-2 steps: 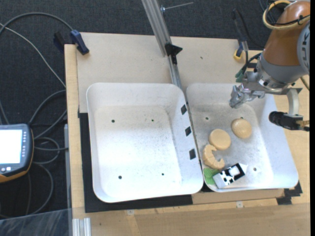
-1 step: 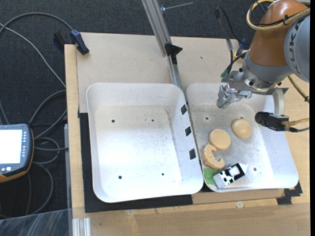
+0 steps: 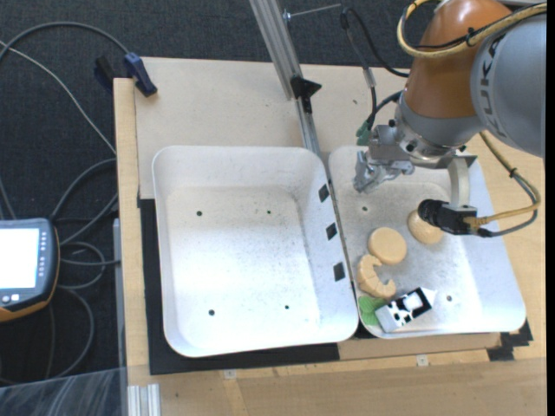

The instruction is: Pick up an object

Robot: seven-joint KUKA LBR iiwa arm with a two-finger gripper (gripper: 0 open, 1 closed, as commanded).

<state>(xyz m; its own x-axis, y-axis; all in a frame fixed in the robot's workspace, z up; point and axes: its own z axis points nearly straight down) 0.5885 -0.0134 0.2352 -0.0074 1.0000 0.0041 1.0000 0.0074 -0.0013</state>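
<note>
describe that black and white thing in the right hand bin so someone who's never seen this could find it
Look in the right bin, at its near edge. The black-and-white block lies there beside a tan curved piece. It is the bin's only patterned, boxy thing; the others are plain tan and rounded.

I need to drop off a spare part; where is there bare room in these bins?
The left white bin offers open floor wall to wall. The right white bin is crowded: tan round pieces and a black-and-white block fill its near half, the gripper hangs over its far end.
</note>
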